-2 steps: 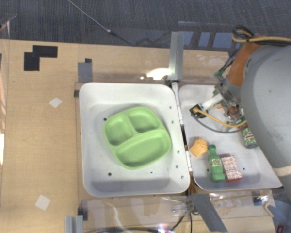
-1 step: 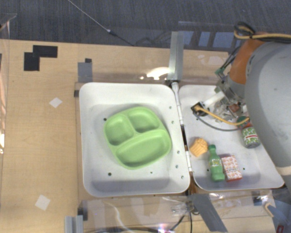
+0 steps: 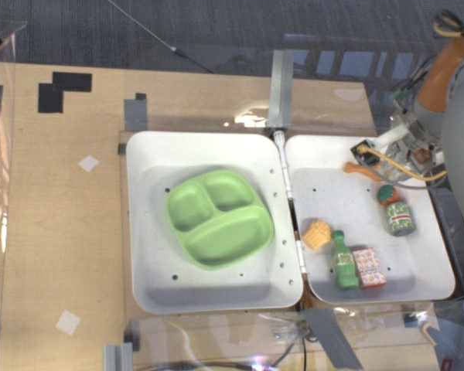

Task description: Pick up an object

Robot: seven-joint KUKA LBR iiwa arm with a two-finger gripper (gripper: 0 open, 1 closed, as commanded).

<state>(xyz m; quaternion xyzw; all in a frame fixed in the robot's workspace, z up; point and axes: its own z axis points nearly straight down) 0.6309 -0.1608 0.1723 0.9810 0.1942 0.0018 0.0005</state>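
The right bin (image 3: 441, 284) holds several small objects. An orange carrot-shaped piece (image 3: 362, 171) lies near its back. A small jar (image 3: 399, 216) with a green label and a red top lies toward the right wall. A yellow ridged piece (image 3: 317, 234) sits at the left side, with a green bottle (image 3: 343, 260) and a red-and-pink box (image 3: 369, 267) near the front. My gripper (image 3: 417, 147) hangs over the bin's back right corner, just right of the orange piece and above the jar.
The left bin (image 3: 139, 230) holds a green divided plate (image 3: 219, 219). A metal divider (image 3: 291, 207) separates the two bins. The grey arm with its orange band (image 3: 441, 72) comes in at the upper right.
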